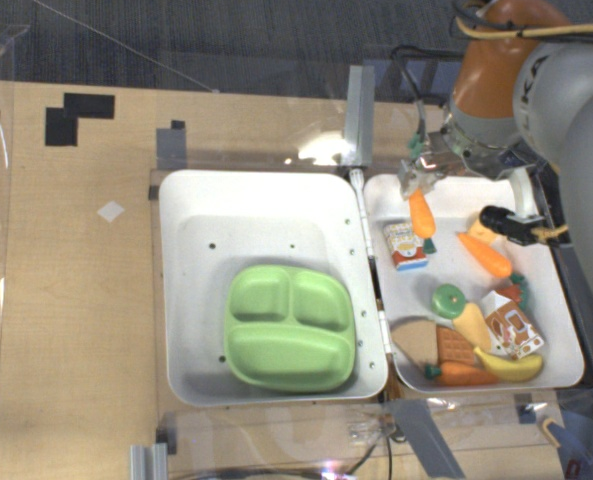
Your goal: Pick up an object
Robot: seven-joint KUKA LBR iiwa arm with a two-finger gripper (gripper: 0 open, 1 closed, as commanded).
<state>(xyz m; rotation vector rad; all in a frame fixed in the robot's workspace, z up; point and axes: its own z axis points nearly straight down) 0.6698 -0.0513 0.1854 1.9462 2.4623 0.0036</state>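
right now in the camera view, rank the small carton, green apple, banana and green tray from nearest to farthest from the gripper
From the gripper, at the right bin's far left corner:
1. small carton, just below it, right bin's left side
2. green apple, mid right bin
3. green tray, left bin
4. banana, right bin's near right corner

The last two are fairly close.

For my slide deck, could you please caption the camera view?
Gripper lifts an orange carrot above the toy-filled right bin; green tray in left bin.

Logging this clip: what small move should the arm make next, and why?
Probably a short straight lift. The tool sits at the top end of an orange carrot in the right bin, and a small carton lies right beside it.
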